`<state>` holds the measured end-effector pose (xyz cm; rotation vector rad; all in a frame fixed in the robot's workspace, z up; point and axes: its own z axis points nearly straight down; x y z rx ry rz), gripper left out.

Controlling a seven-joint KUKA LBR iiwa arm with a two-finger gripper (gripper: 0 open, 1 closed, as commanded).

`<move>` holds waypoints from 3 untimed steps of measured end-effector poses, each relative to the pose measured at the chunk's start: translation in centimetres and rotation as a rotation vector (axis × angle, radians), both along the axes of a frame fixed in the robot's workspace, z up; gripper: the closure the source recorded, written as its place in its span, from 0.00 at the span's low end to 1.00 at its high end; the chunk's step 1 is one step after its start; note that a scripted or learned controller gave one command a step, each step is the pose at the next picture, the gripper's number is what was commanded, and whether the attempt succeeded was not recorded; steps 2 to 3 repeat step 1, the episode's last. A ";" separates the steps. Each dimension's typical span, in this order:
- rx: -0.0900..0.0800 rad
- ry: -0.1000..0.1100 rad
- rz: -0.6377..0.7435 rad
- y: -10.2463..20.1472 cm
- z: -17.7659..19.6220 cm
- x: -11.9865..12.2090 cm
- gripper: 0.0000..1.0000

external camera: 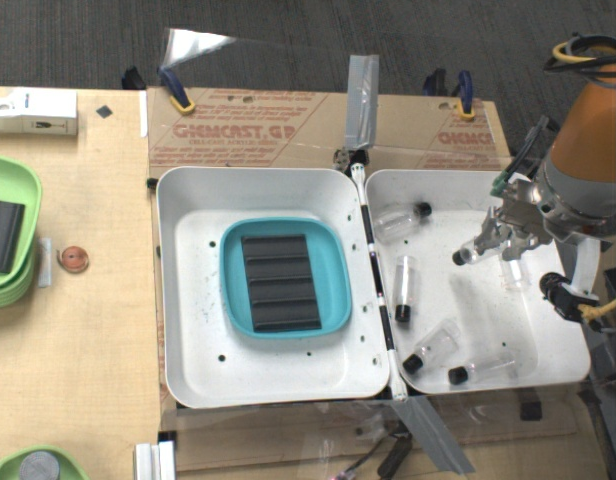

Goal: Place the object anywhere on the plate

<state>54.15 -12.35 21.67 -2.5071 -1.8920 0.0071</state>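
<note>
The gripper hangs over the right bin, toward its upper right part, and a small clear vial with a dark cap shows at its tip; whether that vial is truly pinched or the gripper is merely over it, I cannot tell. The vial's long axis runs roughly from 8 o'clock to 2 o'clock, dark cap at the 8 o'clock end.

From the gripper, the teal plate lies at 9 o'clock, well apart, in the middle of the left bin and beyond the ridge where the two bins meet. A dark ribbed insert sits on the plate, its long axis running 12 to 6 o'clock.

Other clear vials lie loose in the right bin: one at about 8 o'clock near the shared ridge, one at 10 o'clock, and others at 7 o'clock near the bottom wall.

The arm enters from 3 o'clock, orange band uppermost, wrist angled down and leftward toward the bin floor. The coming move is likely a straight carry toward 9 o'clock over the ridge.
</note>
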 end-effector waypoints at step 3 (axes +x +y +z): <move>0.000 0.000 0.000 0.0 0.0 0.0 0.00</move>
